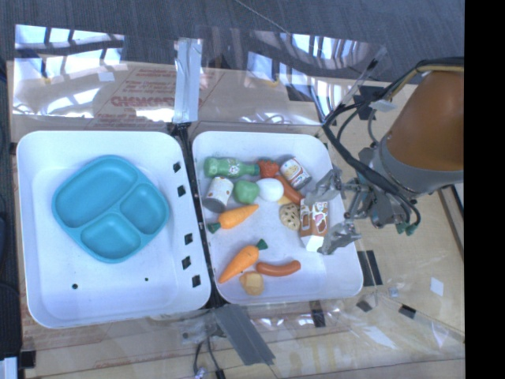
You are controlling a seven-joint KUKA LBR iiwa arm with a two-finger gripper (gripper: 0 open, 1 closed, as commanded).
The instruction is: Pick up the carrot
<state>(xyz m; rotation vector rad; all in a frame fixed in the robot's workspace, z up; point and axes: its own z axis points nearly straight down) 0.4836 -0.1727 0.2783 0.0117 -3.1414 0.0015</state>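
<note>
Camera view: faint mirrored red lettering on cardboard (142,93), unreadable.

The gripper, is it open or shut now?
Open. The gripper hangs over the right bin's right side, its two fingers spread apart around a small carton; it holds nothing, and the carrots lie untouched.

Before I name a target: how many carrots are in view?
2, both in the right bin: one carrot mid-bin, another nearer the front. Others may hide under the clutter.
</note>
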